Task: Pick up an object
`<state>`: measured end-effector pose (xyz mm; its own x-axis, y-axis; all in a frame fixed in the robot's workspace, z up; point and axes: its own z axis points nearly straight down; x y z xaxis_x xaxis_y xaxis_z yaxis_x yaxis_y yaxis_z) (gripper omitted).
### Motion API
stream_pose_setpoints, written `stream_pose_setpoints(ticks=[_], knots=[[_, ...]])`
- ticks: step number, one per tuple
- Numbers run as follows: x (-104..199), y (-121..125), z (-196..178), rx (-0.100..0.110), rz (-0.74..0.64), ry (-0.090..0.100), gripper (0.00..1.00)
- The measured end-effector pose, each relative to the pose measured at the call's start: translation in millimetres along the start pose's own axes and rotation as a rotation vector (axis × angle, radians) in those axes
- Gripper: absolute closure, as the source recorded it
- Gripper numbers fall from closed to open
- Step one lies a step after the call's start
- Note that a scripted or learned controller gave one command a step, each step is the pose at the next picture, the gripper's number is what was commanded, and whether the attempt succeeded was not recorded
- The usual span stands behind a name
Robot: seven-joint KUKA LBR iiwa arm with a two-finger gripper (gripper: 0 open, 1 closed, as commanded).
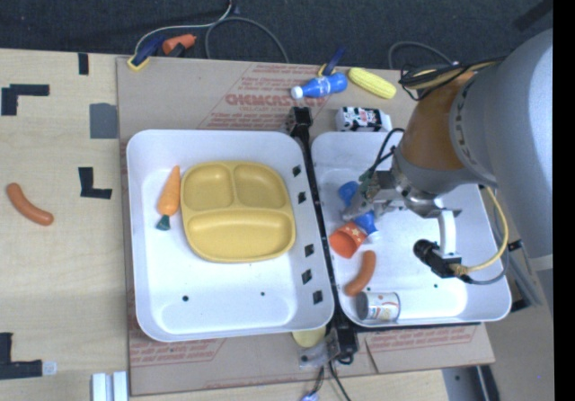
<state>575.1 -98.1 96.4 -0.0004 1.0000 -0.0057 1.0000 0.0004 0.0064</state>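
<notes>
arm (485, 138): reaching in over the right bin (467, 300), grey body and orange band covering that bin's upper part
gripper (370, 197): hanging low over the right bin's left half; opening and grip cannot be told, wrist is blocking it
blue object (350, 193): lying in the right bin just beside the gripper, partly hidden
orange cup (345, 240): sitting in the right bin, below the gripper, near the bin's left wall
sausage (360, 272): lying in the right bin, just below the orange cup
can (381, 307): lying at the right bin's bottom edge
yellow tray (238, 210): sitting in the left bin (216, 309), well left of the right bin
carrot (169, 192): lying in the left bin, touching the yellow tray's left side
</notes>
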Motion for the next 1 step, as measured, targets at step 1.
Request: stream_pose_setpoints(ticks=[1], knots=[[72.7, -8.1, -93.7, 0.001, -0.008, 0.008, 1.00]])
